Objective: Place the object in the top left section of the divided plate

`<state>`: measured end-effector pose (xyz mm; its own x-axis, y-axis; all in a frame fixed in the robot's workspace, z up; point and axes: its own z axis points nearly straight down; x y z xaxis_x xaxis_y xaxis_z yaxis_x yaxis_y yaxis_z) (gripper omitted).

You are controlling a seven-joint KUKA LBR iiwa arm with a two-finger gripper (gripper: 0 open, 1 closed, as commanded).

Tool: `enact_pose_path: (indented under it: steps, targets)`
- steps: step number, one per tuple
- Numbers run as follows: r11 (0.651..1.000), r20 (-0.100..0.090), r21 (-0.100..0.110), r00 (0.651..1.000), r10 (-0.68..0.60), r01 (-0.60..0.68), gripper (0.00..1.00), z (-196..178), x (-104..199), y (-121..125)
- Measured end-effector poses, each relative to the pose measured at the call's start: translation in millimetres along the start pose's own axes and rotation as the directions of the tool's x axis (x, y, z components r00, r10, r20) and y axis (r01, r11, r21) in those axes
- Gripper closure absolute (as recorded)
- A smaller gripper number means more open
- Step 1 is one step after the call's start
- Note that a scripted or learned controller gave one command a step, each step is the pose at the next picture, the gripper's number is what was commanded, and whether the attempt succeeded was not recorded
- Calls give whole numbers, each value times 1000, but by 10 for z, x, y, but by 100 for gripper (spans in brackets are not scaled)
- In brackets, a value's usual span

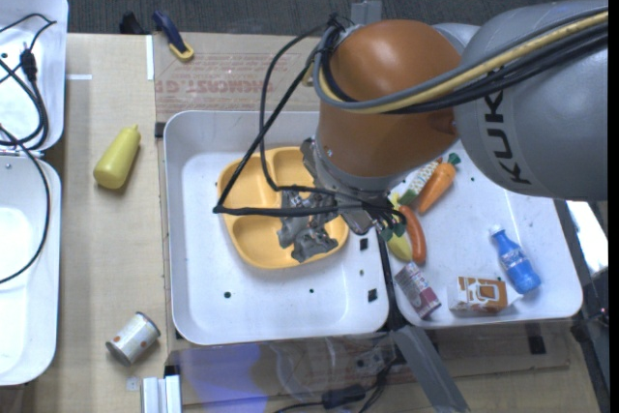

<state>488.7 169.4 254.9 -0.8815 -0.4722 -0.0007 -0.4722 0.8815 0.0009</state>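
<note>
Nearest the camera is the arm's (542,102) round orange band (387,102), which hangs high over the yellow plate (253,213) and hides the plate's right edge. Under it, the fingers (308,242) reach down over the lower right part of the plate, low and close to it. They look like a dark grey lump from up here. I cannot tell how far open they are, or if they have hold of anything.

The plate lies in the left bin (193,247), so the arm has to lean across from the right to get to it. Low walls cut the plate into parts. The top left part looks bare, with nothing in it yet. I think the job is not done, since the fingers are over a different part.

I cannot tell for sure which toy is the one to move. It may be tucked under the fingers. Right of the plate, in the other bin (556,309), lie a carrot (436,186), a sausage (415,235), a blue bottle (513,264) and a small box (481,295). Left of the plate, out on the worktop (106,256), lie a yellow squeeze bottle (118,158) and a tin can (132,337).

A black cable (256,160) droops across the plate, so it could snag.
</note>
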Motion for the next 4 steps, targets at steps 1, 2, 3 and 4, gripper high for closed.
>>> enact_pose_path:
  steps: [1, 2, 3, 4]
  targets:
    - [991, 0, 1, 991, -132, 132, 100, 465, 228, -418]
    - [976, 2, 0, 976, -220, 220, 100, 210, -5, -40]
    - [935, 3, 1, 935, -354, 354, 100, 101, 124, -193]
    - [911, 2, 1, 911, -413, 413, 100, 90, -35, -255]
